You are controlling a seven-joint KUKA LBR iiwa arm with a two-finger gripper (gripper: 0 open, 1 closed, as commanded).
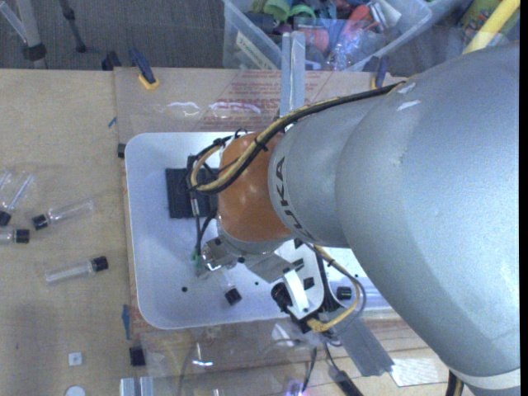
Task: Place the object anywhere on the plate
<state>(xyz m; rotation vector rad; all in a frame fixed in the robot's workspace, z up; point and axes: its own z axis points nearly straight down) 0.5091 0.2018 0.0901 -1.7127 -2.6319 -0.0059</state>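
The grey arm with its orange band [247, 200] reaches in from the right and covers most of the white bin [153, 246]. My gripper [216, 258] points down into the bin's middle, largely hidden beneath the wrist. A small black block [232, 296] lies on the bin floor just below and right of the gripper, apart from it. A flat black square [176, 192] rests on the bin floor at the upper left, partly covered by the arm's cables. I cannot make out a plate.
Small clear vials with black caps [74, 268] lie scattered on the wooden bench left of the bin. A clear tub of colourful toys [330, 15] stands behind. A tiny black speck [184, 288] sits near the bin's front.
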